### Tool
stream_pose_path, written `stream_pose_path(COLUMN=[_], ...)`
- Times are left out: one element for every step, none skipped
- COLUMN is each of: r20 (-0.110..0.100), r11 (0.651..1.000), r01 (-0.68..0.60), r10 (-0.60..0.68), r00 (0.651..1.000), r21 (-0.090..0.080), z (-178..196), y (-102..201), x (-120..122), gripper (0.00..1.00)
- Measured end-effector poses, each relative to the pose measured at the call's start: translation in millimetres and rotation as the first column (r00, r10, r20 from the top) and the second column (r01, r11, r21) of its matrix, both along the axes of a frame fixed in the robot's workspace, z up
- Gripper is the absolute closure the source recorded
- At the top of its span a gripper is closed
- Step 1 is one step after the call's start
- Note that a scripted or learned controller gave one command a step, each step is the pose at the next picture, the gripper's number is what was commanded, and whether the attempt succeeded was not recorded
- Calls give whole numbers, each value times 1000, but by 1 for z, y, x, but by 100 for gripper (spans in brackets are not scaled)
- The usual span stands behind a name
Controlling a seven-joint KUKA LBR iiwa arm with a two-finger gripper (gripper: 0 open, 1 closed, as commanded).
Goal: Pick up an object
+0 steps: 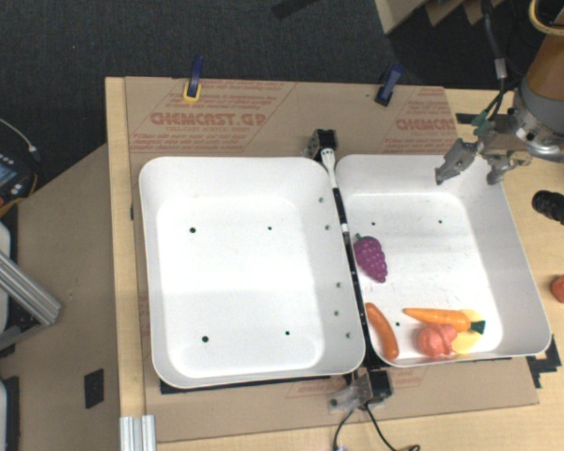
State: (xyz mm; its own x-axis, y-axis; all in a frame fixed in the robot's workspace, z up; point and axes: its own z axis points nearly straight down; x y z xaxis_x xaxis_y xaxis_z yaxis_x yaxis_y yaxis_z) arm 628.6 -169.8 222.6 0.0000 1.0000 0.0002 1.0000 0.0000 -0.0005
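Two shallow white plastic bins sit side by side on a brown cardboard sheet printed with red lettering. The right-hand white bin serves as the landmark here. The left-hand white bin lies just beside it, their inner rims touching along a dark seam.

The grey two-finger gripper hangs over the far right corner of the right-hand bin, above its rim, with the arm's orange band just above it at the frame edge. Its two fingers stand spread apart, one angled toward the bin's inside and one toward its outer edge, and nothing sits between them.

All the objects lie well apart from the gripper, in the near half of the right-hand bin. A purple plastic grape bunch rests against the bin's left wall, about halfway along it. A slim orange-red sausage-shaped toy lies in the near left corner, slanting along the wall. A long orange toy carrot with a dark green tip lies crosswise near the front wall, and a pink rounded toy sits just in front of it, touching a small yellow piece. Outside the bin, beyond its right wall, a small red object rests on the bench
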Motion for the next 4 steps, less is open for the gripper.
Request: stream_pose_path(r20=[0,1,10,7], r11=[1000,1000,1000,1000], r01=[0,0,2,-1], r10=[0,0,-2,1], r00=[1000,1000,1000,1000], r21=[0,-1,-6,-5], z=[0,-129,-51,-45], y=[0,-30,-56,-54], x=[0,27,18,18], gripper=[0,0,0,100])
